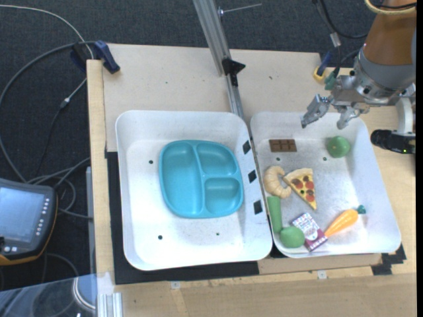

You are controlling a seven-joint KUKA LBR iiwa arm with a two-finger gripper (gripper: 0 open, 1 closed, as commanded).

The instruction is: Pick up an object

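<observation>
Two white bins (pixel 132 177), carrot (pixel 342 222) tip pointing lower-left, fingers (pixel 310 116) spread, grasping nothing

plate (pixel 198 177) turquoise | bins (pixel 142 243) white | carrot (pixel 342 222) orange | ball (pixel 338 146) green | chocolate (pixel 283 145) brown
</observation>
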